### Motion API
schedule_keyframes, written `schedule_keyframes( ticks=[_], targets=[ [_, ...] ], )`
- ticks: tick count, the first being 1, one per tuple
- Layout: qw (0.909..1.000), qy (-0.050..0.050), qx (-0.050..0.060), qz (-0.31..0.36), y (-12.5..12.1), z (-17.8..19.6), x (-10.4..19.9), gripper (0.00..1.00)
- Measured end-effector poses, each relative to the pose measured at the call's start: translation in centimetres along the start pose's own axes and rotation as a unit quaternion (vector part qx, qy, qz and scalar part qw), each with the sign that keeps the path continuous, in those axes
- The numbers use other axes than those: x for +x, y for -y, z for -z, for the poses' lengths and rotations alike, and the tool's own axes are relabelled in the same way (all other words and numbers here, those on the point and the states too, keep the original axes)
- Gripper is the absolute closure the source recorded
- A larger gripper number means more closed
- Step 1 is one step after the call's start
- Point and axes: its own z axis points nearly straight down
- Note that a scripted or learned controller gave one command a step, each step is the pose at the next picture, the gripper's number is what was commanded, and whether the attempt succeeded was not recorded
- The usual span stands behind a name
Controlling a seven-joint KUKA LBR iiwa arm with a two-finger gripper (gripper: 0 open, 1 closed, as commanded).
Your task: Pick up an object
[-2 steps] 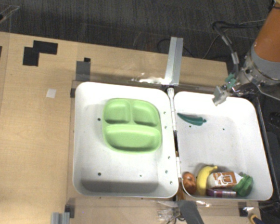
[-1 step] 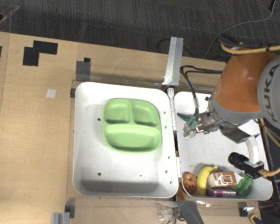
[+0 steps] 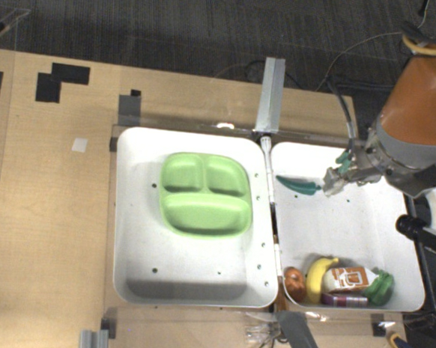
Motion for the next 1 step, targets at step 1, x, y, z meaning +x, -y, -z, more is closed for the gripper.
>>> schedule_keyframes(
  ticks=[1],
  targets=[
    [0.9899,0.000,0.000,0.142,-4.82,-5.30,-5.24,1.00]
  ],
)
